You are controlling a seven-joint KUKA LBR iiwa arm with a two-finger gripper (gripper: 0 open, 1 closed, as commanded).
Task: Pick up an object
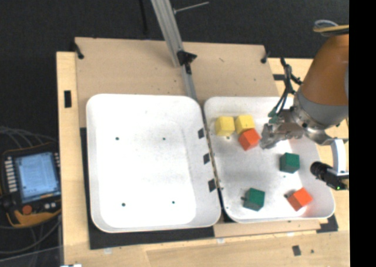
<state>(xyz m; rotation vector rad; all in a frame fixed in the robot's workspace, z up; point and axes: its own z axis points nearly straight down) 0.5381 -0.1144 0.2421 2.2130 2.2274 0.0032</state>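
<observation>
My gripper (271, 137) hangs low over the right bin (264, 216), right of frame centre, just beside an orange block (249, 138) on its left. I cannot tell how far apart my fingers stand, nor whether anything sits between them. Two yellow blocks (234, 125) lie side by side just up and left of the orange one. A green block (289, 162) rests below and right of me, another green block (254, 199) near the bin's lower edge, and a second orange block (299, 199) at lower right. The left bin (147, 160) fills the frame's middle left.
</observation>
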